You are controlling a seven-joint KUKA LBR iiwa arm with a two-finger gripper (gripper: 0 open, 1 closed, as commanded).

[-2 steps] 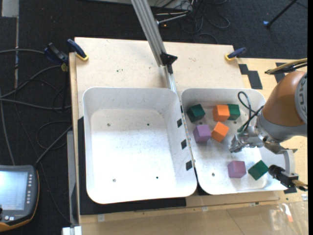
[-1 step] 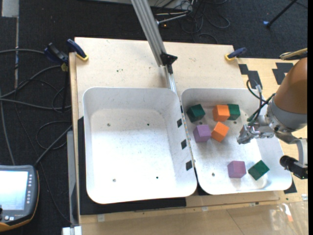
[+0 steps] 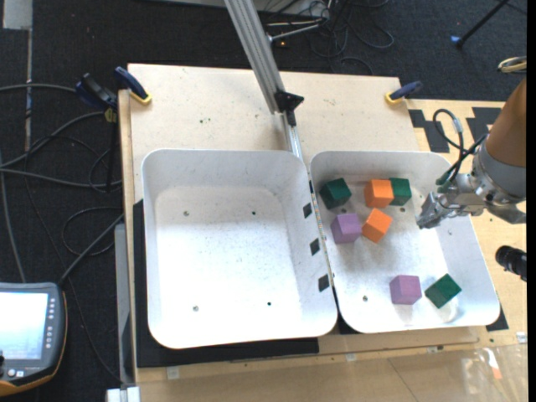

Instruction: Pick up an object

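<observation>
Item: wooden bench (image 3: 218, 107), pale and speckled, standing on dark carpet strewn with black cables; blue-and-yellow clamps at its 11 o'clock (image 3: 131, 85) and 1 o'clock (image 3: 402, 92) corners. A slanted aluminium rail (image 3: 255, 44) runs down from 12 o'clock and ends at the seam between the bins. A teach pendant (image 3: 29, 333) with a lit screen lies off the bench at 8 o'clock. Left bin (image 3: 226, 245): shallow, white, speckled with dark flecks. Right bin (image 3: 469, 258): shallow, white, holding seven blocks. At its 11 o'clock, a dark green block (image 3: 336, 193); toward 12 o'clock, an orange block (image 3: 378, 193) touching a second green block (image 3: 400, 190) on its 3 o'clock side. Near centre, a purple block (image 3: 345, 228) with a tilted orange block (image 3: 377, 224) just beside it at 3 o'clock. Toward 5 o'clock, a second purple block (image 3: 405, 289) with a third green block (image 3: 442, 291) just beside it, near the bin's rim. Arm (image 3: 507, 153): grey with an orange band, entering from 3 o'clock over the right bin's edge. Gripper (image 3: 427, 216): low over the bin floor at 3 o'clock of the tilted orange block, apart from every block; nothing is seen between its fingers, and whether they are spread or closed cannot be told.
</observation>
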